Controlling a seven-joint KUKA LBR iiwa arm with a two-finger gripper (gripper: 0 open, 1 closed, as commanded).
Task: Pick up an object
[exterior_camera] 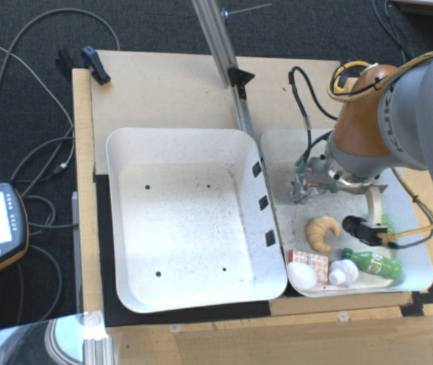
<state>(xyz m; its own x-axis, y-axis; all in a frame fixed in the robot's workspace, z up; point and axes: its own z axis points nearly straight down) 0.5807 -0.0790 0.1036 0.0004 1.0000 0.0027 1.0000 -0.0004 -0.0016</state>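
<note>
The arm (pixel 387 120) leans over the right bin (pixel 277 147), its bulk covering that bin's far right part. The pincer (pixel 307 186) hangs low near the bin's middle; whether it is spread or pressed together cannot be told. Along the bin's near edge crowd a white cup (pixel 301 276), a red-and-white packet (pixel 312 260) and a green bottle (pixel 372 264) lying flat. The croissant (pixel 323 232), tan and curved, lies just beyond them. The left bin (pixel 125 147) adjoins on the worktop (pixel 163 90).
</note>
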